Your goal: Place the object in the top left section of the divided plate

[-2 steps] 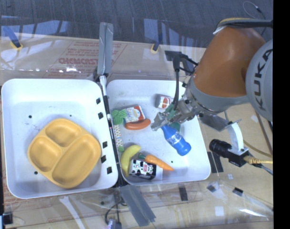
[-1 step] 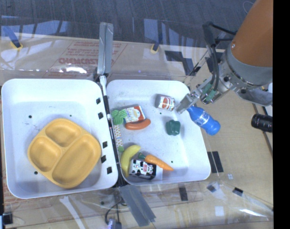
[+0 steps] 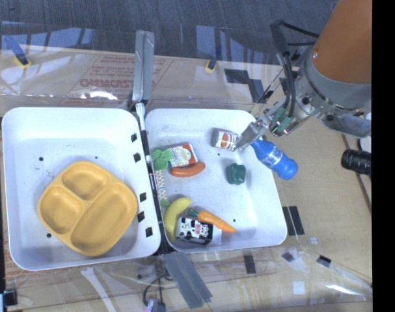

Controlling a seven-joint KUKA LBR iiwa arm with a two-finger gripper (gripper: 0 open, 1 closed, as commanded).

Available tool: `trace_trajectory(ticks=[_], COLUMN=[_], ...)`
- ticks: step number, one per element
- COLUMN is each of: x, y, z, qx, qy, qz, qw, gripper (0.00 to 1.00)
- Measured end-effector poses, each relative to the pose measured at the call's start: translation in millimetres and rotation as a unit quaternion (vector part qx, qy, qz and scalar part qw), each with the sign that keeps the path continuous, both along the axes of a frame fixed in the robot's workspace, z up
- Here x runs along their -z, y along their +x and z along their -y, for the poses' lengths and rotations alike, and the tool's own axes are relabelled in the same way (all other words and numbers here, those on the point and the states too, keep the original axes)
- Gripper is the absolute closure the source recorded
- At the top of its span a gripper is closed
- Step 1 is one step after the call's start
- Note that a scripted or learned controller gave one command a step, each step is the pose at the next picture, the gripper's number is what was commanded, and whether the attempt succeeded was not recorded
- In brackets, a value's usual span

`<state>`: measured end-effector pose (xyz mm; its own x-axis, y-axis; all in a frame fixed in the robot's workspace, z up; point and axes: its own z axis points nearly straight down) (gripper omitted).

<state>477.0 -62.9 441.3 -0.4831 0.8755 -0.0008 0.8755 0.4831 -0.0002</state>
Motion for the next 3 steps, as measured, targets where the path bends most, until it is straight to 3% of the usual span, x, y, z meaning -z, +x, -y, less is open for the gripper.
trace_trajectory(ticks=[1, 2, 3], x=[175, 131, 142], y=[0, 1, 0], z=[55, 41, 23], qx=[-0.229, -0.124, 0.000], qy=[0.0003, -0.0007, 0.0004], qz=[-0.001, 0.001, -0.001], qw=[0.9734, 0.9923, 1.0000], gripper=[1.00, 1.00, 1.00])
